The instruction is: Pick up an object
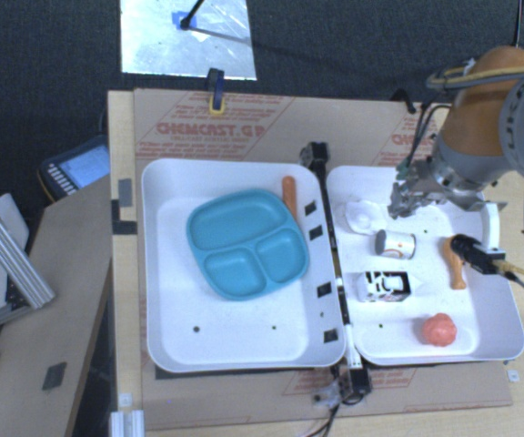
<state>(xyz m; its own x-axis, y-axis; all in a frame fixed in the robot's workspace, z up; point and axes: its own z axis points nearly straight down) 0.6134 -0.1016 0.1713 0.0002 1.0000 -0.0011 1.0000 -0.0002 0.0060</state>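
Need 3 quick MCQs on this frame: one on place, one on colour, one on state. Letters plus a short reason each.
1. Where is the blue tray?
A. left bin
B. right bin
C. on the bench outside the bins

2. What colour is the ball near the right bin's front edge?
A. green
B. pink
C. black

3. How does the carrot stand to the tray?
A. inside one of its compartments
B. beside its rim, at the far right
C. in the other bin from it

Answers:
1. A: the tray lies in the left bin.
2. B: the ball is pink-red against the white floor.
3. B: the carrot lies on the bin floor along the tray's far right rim, outside its compartments.
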